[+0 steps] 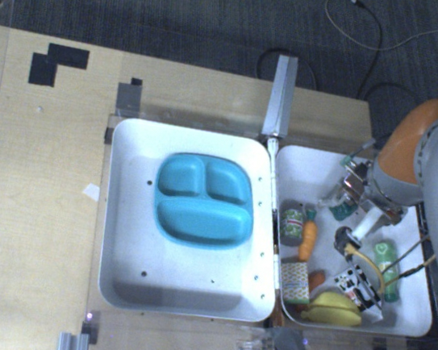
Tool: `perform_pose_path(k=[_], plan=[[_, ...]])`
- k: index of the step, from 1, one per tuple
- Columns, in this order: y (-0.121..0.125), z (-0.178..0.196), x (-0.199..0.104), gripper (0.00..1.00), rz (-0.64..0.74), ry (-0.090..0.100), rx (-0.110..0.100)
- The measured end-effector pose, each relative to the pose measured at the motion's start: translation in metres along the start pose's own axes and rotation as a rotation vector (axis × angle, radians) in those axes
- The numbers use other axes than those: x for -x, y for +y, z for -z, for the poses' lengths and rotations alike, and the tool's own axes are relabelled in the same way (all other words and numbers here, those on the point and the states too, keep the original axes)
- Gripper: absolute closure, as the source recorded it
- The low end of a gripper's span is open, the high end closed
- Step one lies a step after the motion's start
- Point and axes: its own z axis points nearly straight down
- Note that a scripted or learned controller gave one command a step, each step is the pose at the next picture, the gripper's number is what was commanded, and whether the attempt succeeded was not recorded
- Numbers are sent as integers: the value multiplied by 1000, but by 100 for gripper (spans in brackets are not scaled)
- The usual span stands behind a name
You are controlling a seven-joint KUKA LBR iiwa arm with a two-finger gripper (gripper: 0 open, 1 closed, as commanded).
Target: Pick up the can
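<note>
Lying in the right bin (417, 322), the can (293, 219) touches a carrot (308, 236) at its 3 o'clock. At 4 o'clock from the can hangs the gripper (359, 287); whether it is open, I cannot tell.

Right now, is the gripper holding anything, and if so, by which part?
Cannot be told. The gripper hangs low over the right bin, beside the banana; no object shows between its fingers.

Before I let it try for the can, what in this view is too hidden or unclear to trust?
- Gripper: finger state unreadable; small dark clutter above the banana.
- Can: too small to read its label; carrot sits against it.
- Green bottle: partly behind cables.
- Right bin: far corner covered by the arm.
</note>
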Motion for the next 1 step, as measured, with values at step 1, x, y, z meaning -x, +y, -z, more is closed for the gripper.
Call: perform_pose_path(k=[1], plan=[[64, -2, 11, 0, -4, -1, -1]])
